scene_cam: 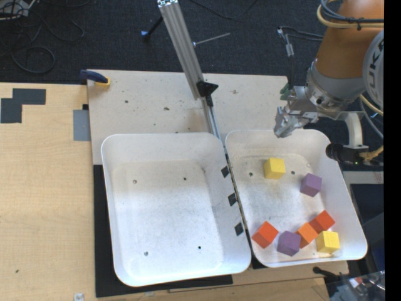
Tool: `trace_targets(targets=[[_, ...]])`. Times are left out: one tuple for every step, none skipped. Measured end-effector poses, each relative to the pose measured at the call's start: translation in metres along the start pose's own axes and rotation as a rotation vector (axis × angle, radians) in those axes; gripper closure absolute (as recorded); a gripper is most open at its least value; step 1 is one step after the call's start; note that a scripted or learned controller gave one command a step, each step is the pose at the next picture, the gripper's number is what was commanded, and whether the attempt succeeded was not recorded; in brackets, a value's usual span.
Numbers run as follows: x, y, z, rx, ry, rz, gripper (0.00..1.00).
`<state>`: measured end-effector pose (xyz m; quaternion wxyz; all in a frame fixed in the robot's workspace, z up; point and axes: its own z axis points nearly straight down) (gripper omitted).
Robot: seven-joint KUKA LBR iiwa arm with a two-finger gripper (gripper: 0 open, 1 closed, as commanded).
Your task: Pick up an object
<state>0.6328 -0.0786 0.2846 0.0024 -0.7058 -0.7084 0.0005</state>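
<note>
Several small cubes lie in the right bin (276,200). A yellow cube (274,168) sits alone near the back, with a purple cube (311,184) to its right. Along the front edge cluster a red-orange cube (265,234), a purple cube (289,242), an orange cube (307,232), a red cube (323,221) and a second yellow cube (328,241). My gripper (288,124) hangs over the right bin's back rim, raised, behind and slightly right of the lone yellow cube. Nothing is seen in it.
The left bin (163,212) lies beside the right one, with black clips (231,198) along the shared rim. A slanted aluminium bar (185,49) rises from the back of the bench. A blue and yellow clamp (94,77) sits at the bench's far left corner.
</note>
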Motion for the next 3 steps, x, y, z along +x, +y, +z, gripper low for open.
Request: trace_targets(targets=[[0.042, -0.013, 0.020, 0.001, -0.001, 0.000, 1.00], [0.102, -0.030, 0.034, 0.002, 0.000, -0.001, 1.00], [0.143, -0.047, 0.037, 0.002, -0.001, 0.000, 1.00]])
